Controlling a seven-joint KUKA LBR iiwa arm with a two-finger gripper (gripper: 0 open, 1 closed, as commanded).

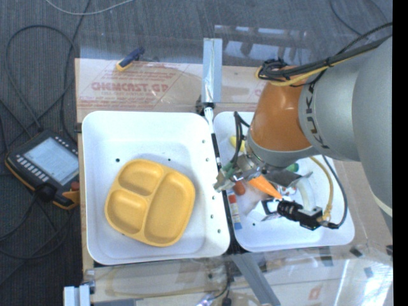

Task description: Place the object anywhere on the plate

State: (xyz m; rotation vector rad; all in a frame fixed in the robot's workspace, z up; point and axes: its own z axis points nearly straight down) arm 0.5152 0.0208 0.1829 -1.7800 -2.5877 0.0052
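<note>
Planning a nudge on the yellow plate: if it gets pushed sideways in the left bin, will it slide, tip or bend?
The plate looks like moulded plastic with three compartments, so probably stiff and light. It lies flat and low on the bin floor, so tipping seems unlikely. On that smooth white surface it would likely slide easily.

Yellow plate in the left bin, small objects under the wrist in the right bin.

The plate (150,201) is yellow, with three sunken compartments, rounded corners, lying flat and slightly turned on the floor of the left bin, well apart from the gripper (239,178) and to its left. Just beside the gripper's tip lies an orange, carrot-like object (264,185), tapered and slanted, in the right bin; a small red-brown piece (240,188) sits right at the tip, though whether it touches cannot be told.
</note>
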